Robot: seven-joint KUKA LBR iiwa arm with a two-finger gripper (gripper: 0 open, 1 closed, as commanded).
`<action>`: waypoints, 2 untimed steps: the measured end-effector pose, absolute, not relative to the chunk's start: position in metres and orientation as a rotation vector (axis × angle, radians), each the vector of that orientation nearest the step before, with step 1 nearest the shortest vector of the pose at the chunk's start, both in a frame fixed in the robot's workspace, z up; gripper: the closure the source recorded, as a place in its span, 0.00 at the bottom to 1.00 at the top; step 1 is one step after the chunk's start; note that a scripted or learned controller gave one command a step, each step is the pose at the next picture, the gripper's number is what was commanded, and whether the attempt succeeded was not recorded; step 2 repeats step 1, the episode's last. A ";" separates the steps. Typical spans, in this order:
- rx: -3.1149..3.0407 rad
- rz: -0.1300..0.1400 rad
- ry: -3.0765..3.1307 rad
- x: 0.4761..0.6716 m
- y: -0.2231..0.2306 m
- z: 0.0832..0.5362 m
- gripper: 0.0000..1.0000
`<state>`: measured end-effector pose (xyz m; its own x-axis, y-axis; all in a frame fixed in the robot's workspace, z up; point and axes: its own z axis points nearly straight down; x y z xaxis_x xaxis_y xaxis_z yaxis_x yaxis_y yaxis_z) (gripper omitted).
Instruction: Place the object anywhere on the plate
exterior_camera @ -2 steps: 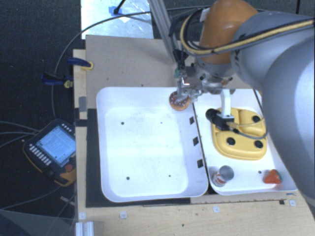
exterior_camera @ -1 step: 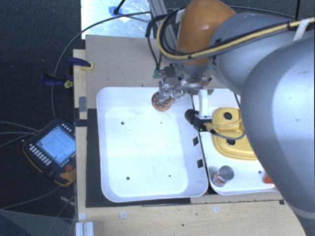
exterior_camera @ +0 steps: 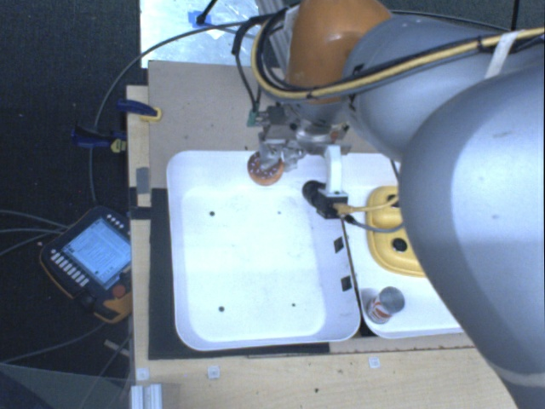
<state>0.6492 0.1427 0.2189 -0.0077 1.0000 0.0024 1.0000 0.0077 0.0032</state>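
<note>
The tool (exterior_camera: 285,150) hangs over the far edge of the left bin (exterior_camera: 247,322), apparently gripping a small brown object (exterior_camera: 266,169), lifted for carrying to the yellow plate (exterior_camera: 393,233).

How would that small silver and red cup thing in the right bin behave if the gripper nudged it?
The cup-like object looks small, so probably light and apt to slide. It seems round, so it may roll if tipped. Its silvery top looks smooth, possibly slippery for the fingers.

We note a tan worktop (exterior_camera: 200,113) on dark carpeted floor (exterior_camera: 60,49), blue clamps (exterior_camera: 94,136) at its left edge, a lit handheld pendant (exterior_camera: 92,258) with cables beside it, and a shiny foil sheet (exterior_camera: 192,15) behind.
</note>
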 end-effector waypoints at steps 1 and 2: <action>2.214 0.003 2.228 0.649 0.141 0.218 0.00; 2.214 0.003 2.228 0.649 0.141 0.218 0.00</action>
